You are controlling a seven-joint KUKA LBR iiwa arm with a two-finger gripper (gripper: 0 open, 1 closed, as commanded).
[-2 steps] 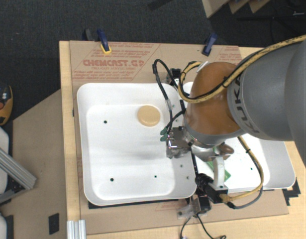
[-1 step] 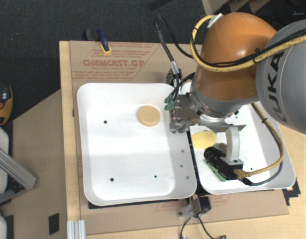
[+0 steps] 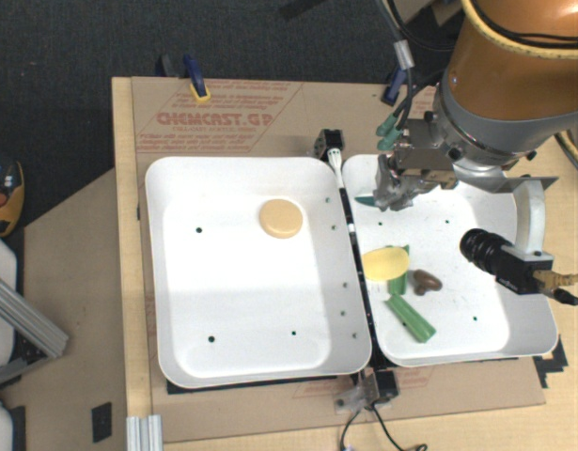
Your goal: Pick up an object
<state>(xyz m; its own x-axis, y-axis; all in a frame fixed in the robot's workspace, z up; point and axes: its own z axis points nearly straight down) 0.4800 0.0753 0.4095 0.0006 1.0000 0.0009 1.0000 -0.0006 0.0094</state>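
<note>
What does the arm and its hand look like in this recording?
The arm is bulky and rounded, with a glossy orange band above a grey wrist section. Below it sits a compact metallic grey hand with teal-green parts at its side. Dark cables run along the arm from above, and a blue clip shows near them.

cardboard sheet [image 3: 223, 111] | red print "chemcast gp" (smaller lines unreadable)

Dark grey carpet floor [image 3: 72, 36] around the bench. Brown cardboard sheet [image 3: 223, 111] with red print covers the bench top, held by a blue-and-yellow clamp [image 3: 195, 78] at the far edge. Aluminium frame rail [image 3: 21, 313] at lower left. Black cables [image 3: 364, 430] trail off the near edge. Even overhead light.
</note>
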